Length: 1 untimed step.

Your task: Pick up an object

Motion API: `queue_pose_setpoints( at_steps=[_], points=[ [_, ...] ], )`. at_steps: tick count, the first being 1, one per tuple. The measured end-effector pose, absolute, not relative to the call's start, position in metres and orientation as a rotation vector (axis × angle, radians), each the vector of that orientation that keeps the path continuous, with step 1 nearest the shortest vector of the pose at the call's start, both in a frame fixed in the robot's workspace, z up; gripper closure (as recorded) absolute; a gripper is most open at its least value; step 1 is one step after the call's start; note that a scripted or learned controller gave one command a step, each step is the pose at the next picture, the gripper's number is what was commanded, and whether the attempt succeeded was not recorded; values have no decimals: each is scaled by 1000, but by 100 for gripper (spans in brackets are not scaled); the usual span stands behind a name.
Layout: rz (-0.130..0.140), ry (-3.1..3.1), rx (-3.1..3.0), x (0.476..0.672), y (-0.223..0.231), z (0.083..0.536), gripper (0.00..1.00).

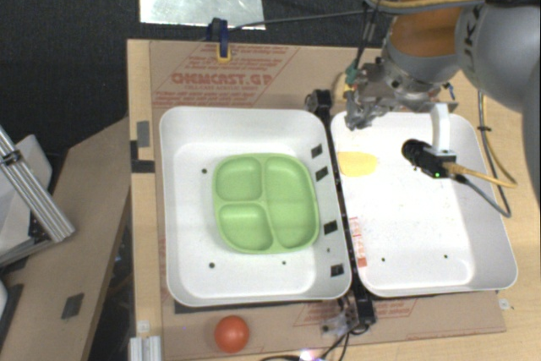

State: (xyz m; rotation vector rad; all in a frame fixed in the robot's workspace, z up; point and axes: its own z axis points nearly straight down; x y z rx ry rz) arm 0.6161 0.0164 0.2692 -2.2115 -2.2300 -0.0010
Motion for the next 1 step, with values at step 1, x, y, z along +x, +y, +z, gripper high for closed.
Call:
queue_pose_setpoints(
  at_steps=[1],
  points=[
    [-1, -2230, -2208, 594, 72, 259, 100]
  ],
)
